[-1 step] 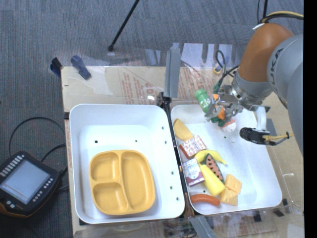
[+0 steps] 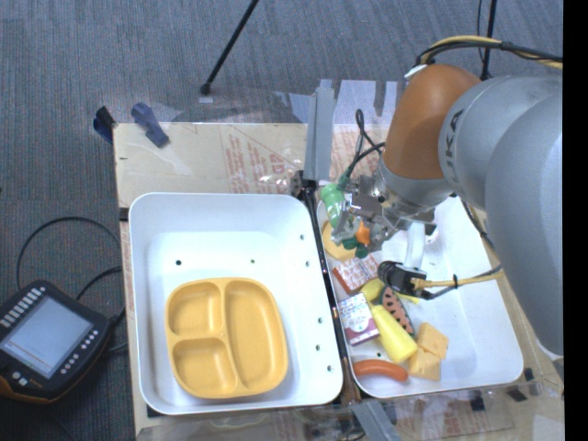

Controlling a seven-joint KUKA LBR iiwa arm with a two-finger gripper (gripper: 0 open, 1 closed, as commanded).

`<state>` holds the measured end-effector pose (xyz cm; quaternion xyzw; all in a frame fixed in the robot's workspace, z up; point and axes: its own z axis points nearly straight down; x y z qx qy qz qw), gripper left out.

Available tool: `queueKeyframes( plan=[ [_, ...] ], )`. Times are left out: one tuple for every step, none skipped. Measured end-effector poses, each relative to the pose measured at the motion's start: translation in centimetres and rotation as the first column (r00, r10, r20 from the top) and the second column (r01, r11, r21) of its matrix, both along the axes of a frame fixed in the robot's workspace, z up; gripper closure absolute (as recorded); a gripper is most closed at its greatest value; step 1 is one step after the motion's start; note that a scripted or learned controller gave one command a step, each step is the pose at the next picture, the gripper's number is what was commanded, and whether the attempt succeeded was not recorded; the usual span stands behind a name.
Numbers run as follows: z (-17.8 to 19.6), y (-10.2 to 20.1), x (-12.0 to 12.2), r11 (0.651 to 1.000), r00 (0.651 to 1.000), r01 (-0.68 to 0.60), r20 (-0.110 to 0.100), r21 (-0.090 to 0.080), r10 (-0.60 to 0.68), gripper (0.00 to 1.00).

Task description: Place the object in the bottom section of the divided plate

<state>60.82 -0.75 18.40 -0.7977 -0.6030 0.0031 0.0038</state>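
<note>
Yellow moulded divided plate [image 2: 226,338], three rounded sections.

bench [image 2: 211,159] | left white bin [image 2: 147,246] | right white bin [image 2: 487,338] | side by side, touching

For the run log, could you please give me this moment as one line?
arm: over right bin | gripper: low among toys | yellow plate: left bin, nothing on it | placement: not done

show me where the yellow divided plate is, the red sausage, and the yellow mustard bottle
yellow divided plate [image 2: 250,327]: camera view, on the floor of its large right-hand section.
red sausage [image 2: 380,369]: camera view, on the middle of its length.
yellow mustard bottle [image 2: 394,334]: camera view, on the middle of its body.
</note>
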Motion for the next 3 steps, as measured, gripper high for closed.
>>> queueKeyframes(
  plan=[
    [0.6,-0.2,-0.1,1.000,1.000,0.002,-0.008,0.000,-0.002,1.00],
    [3.4,7.4,0.6,0.980,0.980,0.197,0.002,-0.004,-0.197,1.00],
    [3.6,-4.1,-3.2,0.841,0.841,0.542,0.001,-0.009,-0.542,1.00]
  ],
)
